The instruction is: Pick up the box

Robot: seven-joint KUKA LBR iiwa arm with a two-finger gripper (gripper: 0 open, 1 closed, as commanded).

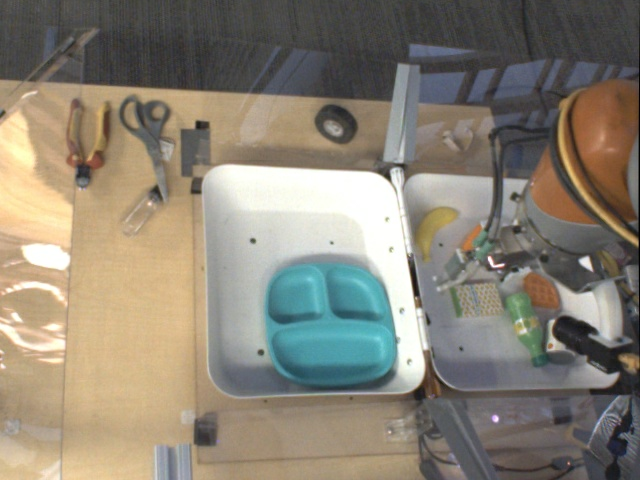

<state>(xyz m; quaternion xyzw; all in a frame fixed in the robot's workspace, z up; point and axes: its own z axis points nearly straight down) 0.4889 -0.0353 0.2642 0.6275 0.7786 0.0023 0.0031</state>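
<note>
Fingers of the gripper (478, 258) are sitting low in the right bin (450, 353), but they are too small and blurry here, so I cannot tell if they are spread or pressed together. Nothing is clearly showing between them. The box (478, 300), a flat little pack with a speckled top and a green edge, is lying on the bin floor just below the gripper, and I cannot tell if they are touching. A green bottle (525, 325) is lying tilted just to the right of the box, and a small orange thing (541, 289) is resting near the bottle's top end. A yellow banana (434, 228) is lying near the upper left corner of the same bin, close to the gripper. The grey arm (580, 203) with its orange band is reaching in from the right and is covering much of that bin's right side. In the left bin (240, 218) a teal tray (330, 324) with three sections is sitting toward the lower right. On the wooden bench (120, 318), well apart from the bins, scissors (150, 133), pliers with red handles (85, 140) and a roll of black tape (336, 123) are lying.
</note>
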